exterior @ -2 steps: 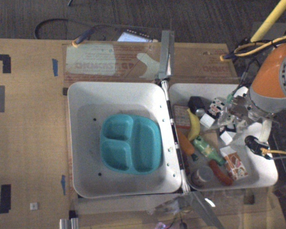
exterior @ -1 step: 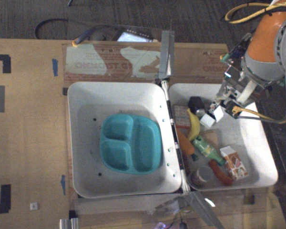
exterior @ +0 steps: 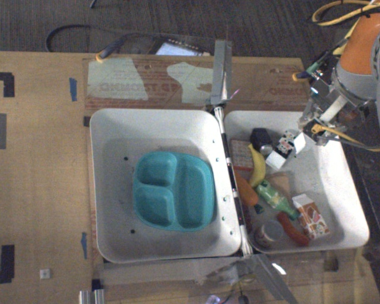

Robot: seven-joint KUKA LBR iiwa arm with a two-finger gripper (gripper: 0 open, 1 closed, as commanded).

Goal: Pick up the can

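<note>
The can (exterior: 265,234) is a small grey metal cylinder with its round top facing up, in the right bin (exterior: 342,189) close to the front wall and the divider. A red sausage-shaped item (exterior: 292,229) lies against its right side. My gripper (exterior: 287,149) hangs over the back part of the same bin, reaching in from the upper right, its white and black tip just right of a black object (exterior: 261,137). The gripper is well behind the can and apart from it, with a banana and a green bottle lying between them.
A yellow banana (exterior: 258,165), an orange item (exterior: 246,192), a green bottle (exterior: 273,197) and a small red-and-white carton (exterior: 310,217) crowd the right bin's left and front. The left bin (exterior: 114,144) holds a teal divided plate (exterior: 174,190). Yellow cables trail off the arm.
</note>
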